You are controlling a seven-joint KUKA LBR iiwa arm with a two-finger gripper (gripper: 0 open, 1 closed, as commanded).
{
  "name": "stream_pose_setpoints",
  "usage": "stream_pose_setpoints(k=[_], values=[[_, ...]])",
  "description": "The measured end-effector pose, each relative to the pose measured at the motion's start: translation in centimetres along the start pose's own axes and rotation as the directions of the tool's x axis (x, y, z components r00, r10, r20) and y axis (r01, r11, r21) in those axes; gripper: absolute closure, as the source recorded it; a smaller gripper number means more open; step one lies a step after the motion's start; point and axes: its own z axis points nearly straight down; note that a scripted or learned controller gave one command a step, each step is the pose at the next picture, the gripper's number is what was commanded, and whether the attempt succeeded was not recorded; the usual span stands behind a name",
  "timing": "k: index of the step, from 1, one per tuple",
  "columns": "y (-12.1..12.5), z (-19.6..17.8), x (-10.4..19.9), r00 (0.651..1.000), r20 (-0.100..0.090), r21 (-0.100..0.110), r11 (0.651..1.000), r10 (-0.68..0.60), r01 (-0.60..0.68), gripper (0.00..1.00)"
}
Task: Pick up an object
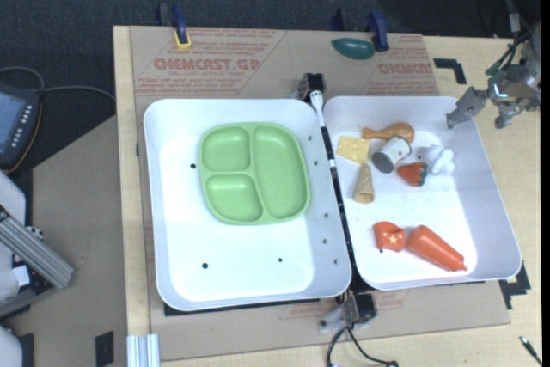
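Gripper (486, 106) hanging at the far right corner of the right bin (481, 211), fingers spread apart, nothing between them. No pick begun yet.

Candidates all in the right bin: yellow cheese wedge (351, 149) near the inner wall, brown drumstick-like piece (389, 132) above it, small grey-and-white can (390, 156) tipped on its side, tan cone (364, 183) below, red strawberry-like piece (412, 174) touching a white lump (440, 160). Well apart, toward the near edge, a red piece with a yellow star (389, 236) just beside an orange carrot (437, 247). Green divided plate (255, 173) alone in the left bin (172, 211).

Probably easiest: the carrot, long, with open floor on its far side. Best to come straight down over the thick end, turn the wrist so the fingers straddle the narrow width, and keep one finger clear of the red neighbour. Better to avoid the upper cluster, crowded, with the can likely to roll. Worth descending fully to the bin floor before closing; a tapered body tends to squirt out of a shallow pinch.
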Motion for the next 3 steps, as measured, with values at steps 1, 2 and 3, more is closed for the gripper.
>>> stream_pose_setpoints(k=[1, 2, 3], values=[[-0.8, 6.0, 0.3, 1.0, -0.001, 0.001, 1.0, 0.0, 0.0, 0.0], [-1.7, 11.2, 0.9, 1.0, -0.001, 0.0, 1.0, 0.0, 0.0, 0.0], [-1.7, 15.0, 1.1, 1.0, -0.002, -0.001, 1.0, -0.001, 0.001, 0.0]])
